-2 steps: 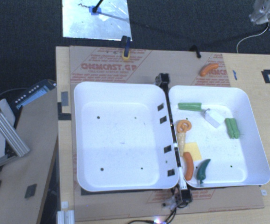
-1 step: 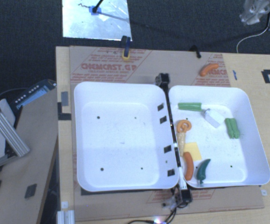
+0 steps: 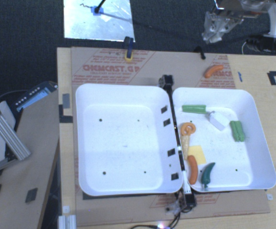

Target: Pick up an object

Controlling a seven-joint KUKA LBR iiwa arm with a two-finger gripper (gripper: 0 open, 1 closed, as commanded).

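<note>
The right bin [image 3: 260, 128] holds several small items: a long green piece [image 3: 194, 109], a white block [image 3: 217, 121], a short green piece [image 3: 237, 130], an orange curled piece [image 3: 187, 129], a yellow flat square [image 3: 197, 154], an orange sausage shape [image 3: 192, 169] and a dark green pepper [image 3: 207, 172]. Another orange piece [image 3: 213, 70] lies on the cardboard behind that bin. My gripper [image 3: 213, 35] hangs high above the bench's back edge, well behind the right bin, with nothing visible in it.
The left bin [image 3: 123, 92] sits beside the right one, joined by a black-clipped divider [image 3: 172, 128]. A yellow and blue clamp [image 3: 128, 49] stands at the cardboard's back edge. A shiny plate [image 3: 99, 13] lies on the floor behind. A metal frame [image 3: 4, 132] is at far left.
</note>
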